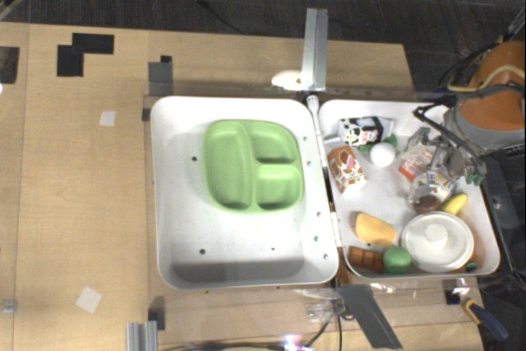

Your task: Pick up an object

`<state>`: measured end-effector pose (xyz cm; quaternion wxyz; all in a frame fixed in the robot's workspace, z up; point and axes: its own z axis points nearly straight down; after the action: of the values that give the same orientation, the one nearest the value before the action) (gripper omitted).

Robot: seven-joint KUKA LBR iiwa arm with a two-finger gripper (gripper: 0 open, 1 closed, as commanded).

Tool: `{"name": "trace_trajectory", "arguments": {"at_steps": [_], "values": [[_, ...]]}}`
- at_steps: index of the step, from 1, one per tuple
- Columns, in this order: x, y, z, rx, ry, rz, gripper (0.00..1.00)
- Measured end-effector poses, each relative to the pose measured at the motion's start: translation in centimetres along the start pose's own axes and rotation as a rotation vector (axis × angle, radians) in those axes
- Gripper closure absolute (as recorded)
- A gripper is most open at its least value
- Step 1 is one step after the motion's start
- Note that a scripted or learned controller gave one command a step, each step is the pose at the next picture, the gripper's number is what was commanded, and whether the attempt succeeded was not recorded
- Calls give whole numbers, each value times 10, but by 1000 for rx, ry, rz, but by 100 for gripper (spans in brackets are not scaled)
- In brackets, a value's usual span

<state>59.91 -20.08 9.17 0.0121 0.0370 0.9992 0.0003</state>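
Bottom right of frame, right bin: white bowl, green ball, brown block, yellow-orange wedge just above them, small yellow piece beside the bowl. Mid frame: green divided tray sits in the left bin (centre-left), a patterned box and white ball lie near the right bin's left wall. Upper right: black-and-white item at the bin's far edge; the hand hangs low over clutter on the worktop, open or closed I cannot tell.
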Motion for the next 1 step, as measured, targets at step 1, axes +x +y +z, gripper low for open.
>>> {"name": "trace_trajectory", "arguments": {"at_steps": [1], "values": [[5,15,3,4,9,129,0]]}}
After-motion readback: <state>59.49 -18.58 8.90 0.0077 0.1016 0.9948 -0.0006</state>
